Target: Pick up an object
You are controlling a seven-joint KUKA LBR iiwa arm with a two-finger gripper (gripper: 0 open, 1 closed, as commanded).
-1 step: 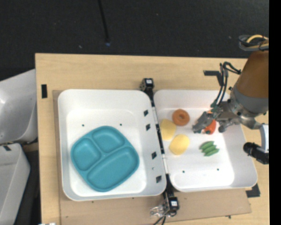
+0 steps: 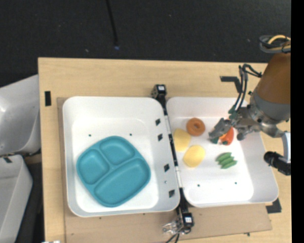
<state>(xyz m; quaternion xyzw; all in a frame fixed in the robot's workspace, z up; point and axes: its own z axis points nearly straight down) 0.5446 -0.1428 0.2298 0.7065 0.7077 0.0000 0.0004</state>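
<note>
Overhead slanted view of a wooden bench (image 2: 50, 75) bearing two shallow white bins. The left bin (image 2: 71, 135) holds a blue three-compartment plate (image 2: 114, 170). The right bin (image 2: 243, 191) holds a brown doughnut-shaped toy (image 2: 195, 126) toward its far side, a pale yellow piece (image 2: 181, 139) just beside a yellow lemon-like toy (image 2: 193, 156), and a green pod-shaped toy (image 2: 226, 160) to their right. The gripper (image 2: 226, 132), reaching in from the right, sits low over the right bin; an orange carrot-like toy (image 2: 227, 135) lies between its dark fingers, which appear closed on it, right of the doughnut and just beyond the green toy.
</note>
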